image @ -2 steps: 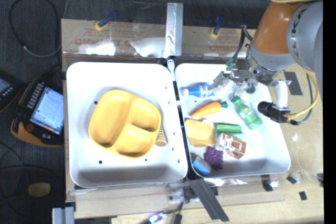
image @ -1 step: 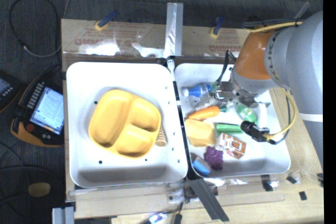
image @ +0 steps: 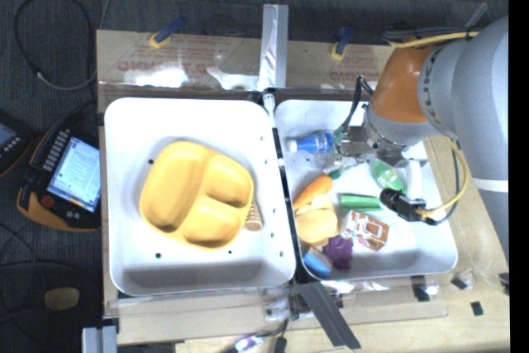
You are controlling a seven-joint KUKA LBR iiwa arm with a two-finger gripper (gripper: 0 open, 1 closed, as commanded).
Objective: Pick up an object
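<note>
Clutter fills the right bin (image: 438,248); we see an orange carrot (image: 312,193) and a green marker (image: 359,200) just below the gripper (image: 357,146), whose grip state we cannot tell.

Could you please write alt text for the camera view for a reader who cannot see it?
A grey robot arm reaches from the right over the right bin, which holds small toys. The left bin holds a large yellow moulded object.
</note>
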